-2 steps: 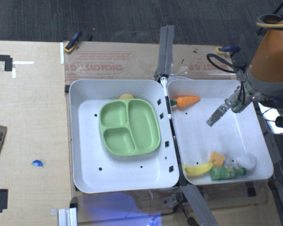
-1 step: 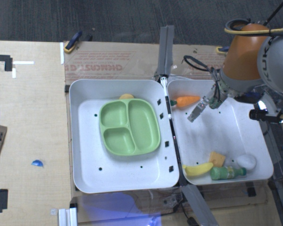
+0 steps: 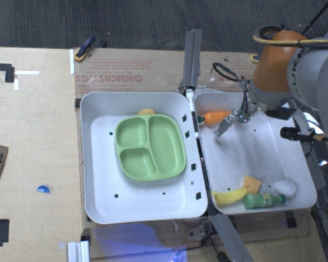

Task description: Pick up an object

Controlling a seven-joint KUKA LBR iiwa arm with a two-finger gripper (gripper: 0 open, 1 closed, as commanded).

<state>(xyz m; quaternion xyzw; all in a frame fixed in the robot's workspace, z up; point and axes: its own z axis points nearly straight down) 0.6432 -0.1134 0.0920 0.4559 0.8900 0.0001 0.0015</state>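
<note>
Two white bins side by side at centre frame. Left bin (image 3: 98, 201): a green tray (image 3: 151, 146) with three compartments, and a small yellow-orange piece (image 3: 146, 112) showing just past its upper edge. Right bin (image 3: 295, 168): an orange carrot (image 3: 215, 117) at upper left against the divider; along the lower edge a banana (image 3: 229, 196), an orange wedge (image 3: 251, 184), a green bottle (image 3: 264, 200) lying on its side, and a white ball (image 3: 285, 187). Arm (image 3: 295, 64) enters from upper right. Gripper (image 3: 225, 126): low over the upper left of the right bin, just beside the carrot; whether it is parted or closed cannot be told, and nothing shows held in it. Step in hand, by judgement: the approach to a grasp, with the carrot the nearest candidate. Next move calls for centring over the carrot, descending to straddle it, closing, then lifting clear; the divider wall close by leaves little room on that side.
</note>
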